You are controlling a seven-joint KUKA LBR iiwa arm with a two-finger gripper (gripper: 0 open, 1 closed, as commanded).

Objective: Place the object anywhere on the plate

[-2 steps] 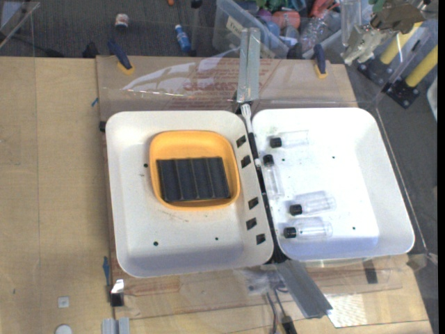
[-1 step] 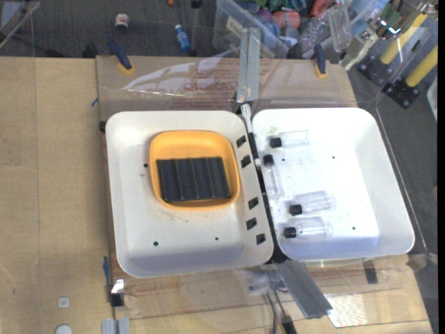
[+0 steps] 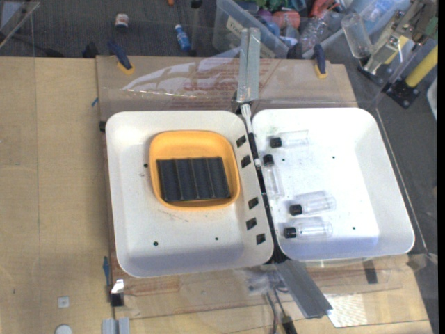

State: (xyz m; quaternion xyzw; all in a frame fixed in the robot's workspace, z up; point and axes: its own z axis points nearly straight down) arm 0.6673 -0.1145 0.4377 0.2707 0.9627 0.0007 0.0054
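Four clear vials with black caps lie in the right bin [image 3: 361, 138]: vial [image 3: 290, 141], vial [image 3: 270, 176], vial [image 3: 313, 204], vial [image 3: 306, 228]. Orange plate [image 3: 191, 145] sits in the left bin [image 3: 132, 186], well apart. Gripper state: cannot tell. Risk: the vials are probably smooth (hard to judge), so they may roll or slip from a pinch.

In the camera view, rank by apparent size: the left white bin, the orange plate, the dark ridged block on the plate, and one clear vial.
1. left white bin
2. orange plate
3. dark ridged block
4. clear vial
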